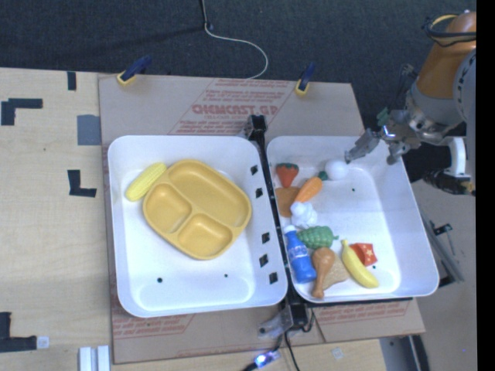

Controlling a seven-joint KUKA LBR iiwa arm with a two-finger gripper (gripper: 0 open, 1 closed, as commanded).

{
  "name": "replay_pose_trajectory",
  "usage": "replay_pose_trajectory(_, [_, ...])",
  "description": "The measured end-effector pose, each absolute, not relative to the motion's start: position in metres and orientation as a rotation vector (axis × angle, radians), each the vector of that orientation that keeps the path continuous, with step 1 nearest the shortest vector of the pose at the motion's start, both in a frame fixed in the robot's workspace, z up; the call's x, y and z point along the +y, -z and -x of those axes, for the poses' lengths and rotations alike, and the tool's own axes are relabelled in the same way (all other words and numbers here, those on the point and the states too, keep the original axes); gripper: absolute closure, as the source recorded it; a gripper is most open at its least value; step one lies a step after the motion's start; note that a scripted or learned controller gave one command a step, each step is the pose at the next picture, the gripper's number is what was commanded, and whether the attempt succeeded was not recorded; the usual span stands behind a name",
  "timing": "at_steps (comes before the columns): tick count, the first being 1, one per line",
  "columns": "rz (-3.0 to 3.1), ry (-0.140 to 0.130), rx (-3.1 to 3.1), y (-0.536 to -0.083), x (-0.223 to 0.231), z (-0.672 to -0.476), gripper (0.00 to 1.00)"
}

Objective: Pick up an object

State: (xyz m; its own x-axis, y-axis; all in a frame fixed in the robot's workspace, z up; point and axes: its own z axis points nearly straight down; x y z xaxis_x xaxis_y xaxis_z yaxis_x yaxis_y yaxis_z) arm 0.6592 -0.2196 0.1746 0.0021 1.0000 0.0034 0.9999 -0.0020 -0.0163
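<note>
Arm: grey with an orange band, reaching in from the right above the far right corner of the right bin
Two-finger gripper (pixel 377 150): fingers spread apart, released, nothing between them, poised over the rim of the shallow white right bin (pixel 402 207)
Shallow white left bin (pixel 131 261): holds a yellow plastic divided tray (pixel 197 207) with a yellow toy corn cob (pixel 145 181) at its left edge
Right bin, far end: small white ball (pixel 337 169), orange toy carrot (pixel 309 188), red toy strawberry (pixel 288 174)
Right bin, near end: blue toy bottle (pixel 299 256), green toy broccoli (pixel 317 236), tan toy drumstick (pixel 325 269), yellow toy banana (pixel 358 265), red toy piece (pixel 364 252)
Nearest object to the gripper: the white ball, just beside it and apart from the fingers
</note>
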Motion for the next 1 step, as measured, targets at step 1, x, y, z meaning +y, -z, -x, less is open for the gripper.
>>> replay_pose_trajectory(1, [2.219,-0.002,-2.222,-0.1849,-0.2192,-0.6628,0.0])
